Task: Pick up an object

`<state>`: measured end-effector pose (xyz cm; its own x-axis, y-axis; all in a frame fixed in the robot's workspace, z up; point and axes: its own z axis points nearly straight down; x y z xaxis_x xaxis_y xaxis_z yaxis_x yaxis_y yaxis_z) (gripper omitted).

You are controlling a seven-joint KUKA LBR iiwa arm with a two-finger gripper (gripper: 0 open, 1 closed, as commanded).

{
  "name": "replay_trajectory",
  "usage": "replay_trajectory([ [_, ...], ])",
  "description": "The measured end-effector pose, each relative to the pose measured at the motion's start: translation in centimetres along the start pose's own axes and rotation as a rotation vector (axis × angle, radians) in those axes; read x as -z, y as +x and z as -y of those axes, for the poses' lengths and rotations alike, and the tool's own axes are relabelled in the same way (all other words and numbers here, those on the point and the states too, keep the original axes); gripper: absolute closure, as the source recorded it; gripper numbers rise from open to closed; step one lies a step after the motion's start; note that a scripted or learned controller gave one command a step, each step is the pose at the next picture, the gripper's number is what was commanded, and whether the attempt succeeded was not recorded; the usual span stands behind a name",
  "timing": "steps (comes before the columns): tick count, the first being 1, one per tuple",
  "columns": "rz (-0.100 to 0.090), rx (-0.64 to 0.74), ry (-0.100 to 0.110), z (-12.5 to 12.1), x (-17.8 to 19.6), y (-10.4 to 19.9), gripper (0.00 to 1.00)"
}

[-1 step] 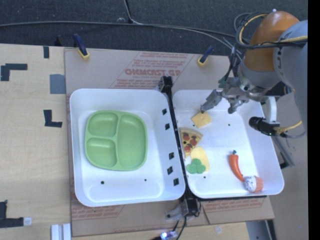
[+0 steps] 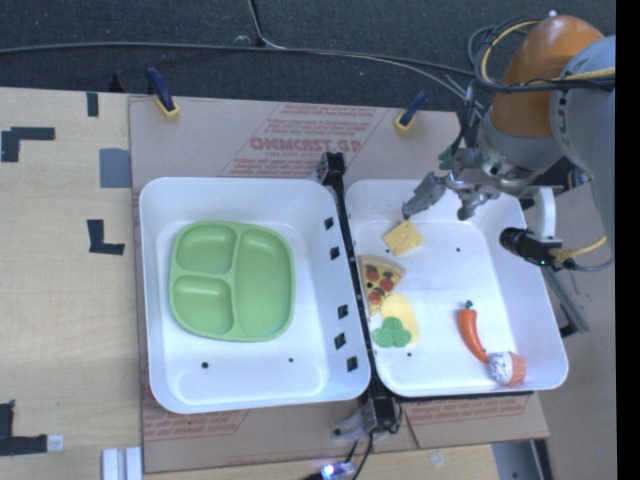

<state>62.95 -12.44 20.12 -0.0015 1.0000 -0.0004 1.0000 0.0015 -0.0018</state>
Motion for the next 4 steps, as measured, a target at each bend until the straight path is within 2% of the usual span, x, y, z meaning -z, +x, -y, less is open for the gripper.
replay_trajectory([
  [1, 0.001, -0.001, 0.003, 0.2, -5.5, -1.0, 0.00],
  [2, 0.000, 0.000, 0.004, 0.5, -11.5, -0.1, 0.00],
  [3, 0.001, 0.000, -0.002, 0.4, -11.5, -0.1, 0.00],
  [4, 0.003, 0.001, -0.005, 0.4, -10.5, 0.0, 1.00],
])
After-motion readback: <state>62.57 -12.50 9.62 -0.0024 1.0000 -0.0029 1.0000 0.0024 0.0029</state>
